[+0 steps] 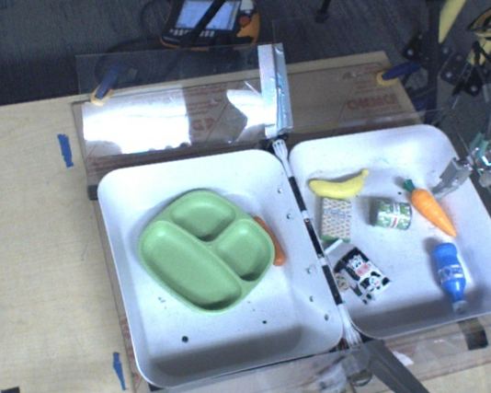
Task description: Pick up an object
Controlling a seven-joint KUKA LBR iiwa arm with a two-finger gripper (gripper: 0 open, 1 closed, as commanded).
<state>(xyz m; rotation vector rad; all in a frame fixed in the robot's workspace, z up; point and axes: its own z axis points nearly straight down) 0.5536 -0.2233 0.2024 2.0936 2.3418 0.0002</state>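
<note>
The right bin (485,291) holds a yellow banana (340,185), a speckled packet (337,218), a green can (390,214) on its side, an orange carrot (433,210), a blue bottle (449,271) and a black-and-white packet (361,272). My gripper (454,173) reaches in over that bin's right rim, its tip just up and to the right of the carrot's green end. Nothing is seen held in it. In the left bin (159,345) lies a green divided plate (206,248), with a small orange object (275,244) tucked under its right edge.
A clear plastic sheet (175,109) and a metal strip (274,88) lie behind the bins. A tablet (206,18) sits on the floor at the back. Cables and stands crowd the far right. The wooden bench (25,274) stretches left of the bins.
</note>
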